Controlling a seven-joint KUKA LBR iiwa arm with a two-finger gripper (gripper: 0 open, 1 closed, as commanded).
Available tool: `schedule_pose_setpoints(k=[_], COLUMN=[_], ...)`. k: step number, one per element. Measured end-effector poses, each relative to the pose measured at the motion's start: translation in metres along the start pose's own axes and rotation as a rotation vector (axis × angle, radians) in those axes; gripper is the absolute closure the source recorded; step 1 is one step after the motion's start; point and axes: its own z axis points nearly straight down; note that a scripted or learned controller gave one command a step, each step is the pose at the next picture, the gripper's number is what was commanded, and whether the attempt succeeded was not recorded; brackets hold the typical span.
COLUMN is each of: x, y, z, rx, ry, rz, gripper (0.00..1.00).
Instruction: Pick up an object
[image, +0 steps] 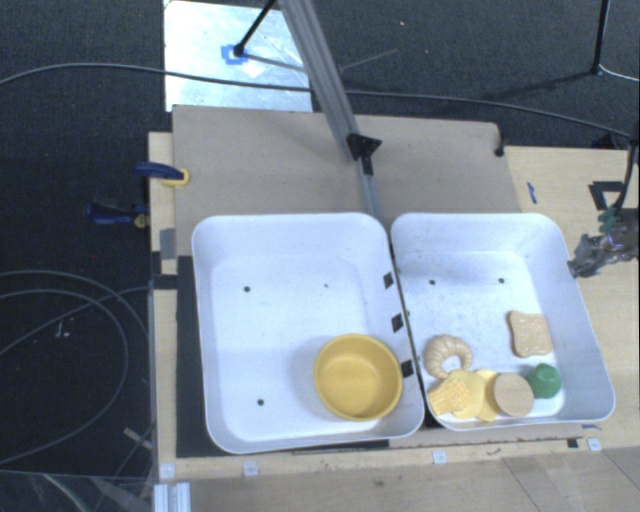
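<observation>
Light is even and fairly bright, coming from overhead, with a slight bluish cast. The 2 white bins (290, 240) nearly blow out, their floors losing texture. Shadows are soft and short: a faint one hugs the yellow bowl (358, 376). A pale glare patch (215, 50) shines on the dark floor at the top. The picture is grainy and soft throughout (small details smear), and the counter (270, 160) edges bow slightly.
</observation>
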Motion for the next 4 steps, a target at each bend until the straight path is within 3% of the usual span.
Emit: schedule_pose_setpoints(k=[2,4], x=[0.093,0.207], y=[0.003,-0.007], z=[0.017,0.033], rx=[0.006,0.007], ry=[0.004,0.006], rz=[-0.004,-0.005], gripper=[1.00,1.00])
